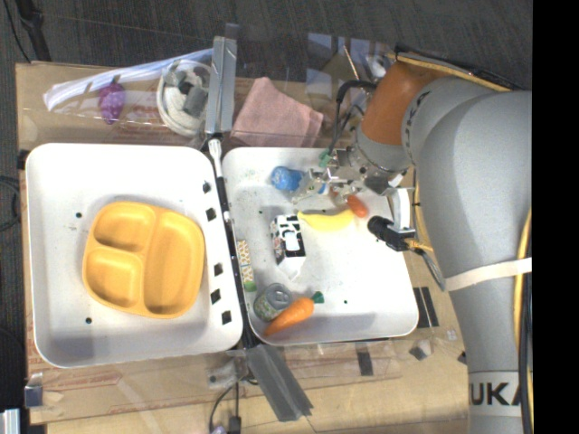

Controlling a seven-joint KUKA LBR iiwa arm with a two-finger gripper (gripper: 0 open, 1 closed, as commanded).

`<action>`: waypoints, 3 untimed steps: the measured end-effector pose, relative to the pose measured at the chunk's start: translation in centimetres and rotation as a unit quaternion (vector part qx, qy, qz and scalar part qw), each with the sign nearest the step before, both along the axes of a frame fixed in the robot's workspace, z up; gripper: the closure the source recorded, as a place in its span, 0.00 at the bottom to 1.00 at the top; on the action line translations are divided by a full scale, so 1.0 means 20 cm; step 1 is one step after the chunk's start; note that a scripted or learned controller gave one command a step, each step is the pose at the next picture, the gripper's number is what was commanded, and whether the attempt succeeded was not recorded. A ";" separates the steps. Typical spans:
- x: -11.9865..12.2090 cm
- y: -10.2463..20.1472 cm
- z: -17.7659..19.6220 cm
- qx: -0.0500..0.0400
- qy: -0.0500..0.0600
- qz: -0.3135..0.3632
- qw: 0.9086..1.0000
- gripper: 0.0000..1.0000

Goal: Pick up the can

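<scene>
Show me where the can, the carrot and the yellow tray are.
can (270, 300), camera view, on its round metal top.
carrot (291, 315), camera view, on the middle of its orange body.
yellow tray (145, 259), camera view, on the ridge between its compartments.

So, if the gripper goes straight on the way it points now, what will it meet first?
The gripper seems to point down at the far end of the right bin. It would probably meet the bin floor first, between the blue object and the banana. Depth is unclear. The can lies far off this line.

Dark carpeted floor lies beyond the brown wooden bench; a pink cloth rests on the bench.
</scene>
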State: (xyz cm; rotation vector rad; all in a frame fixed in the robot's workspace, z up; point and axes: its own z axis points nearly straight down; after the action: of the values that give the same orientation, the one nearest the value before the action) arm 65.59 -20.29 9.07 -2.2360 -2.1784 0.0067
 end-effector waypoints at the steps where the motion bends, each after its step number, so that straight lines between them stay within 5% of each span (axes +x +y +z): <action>1: 0.00 0.01 0.05 -0.001 0.002 0.004 1.000 1.00; 2: -0.09 0.40 0.27 -0.004 -0.007 0.098 0.995 1.00; 3: -0.09 0.40 0.27 -0.005 -0.007 0.097 0.995 0.00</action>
State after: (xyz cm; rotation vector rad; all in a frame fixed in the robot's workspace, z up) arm 63.69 -12.29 14.37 -2.0248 -2.3984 0.0034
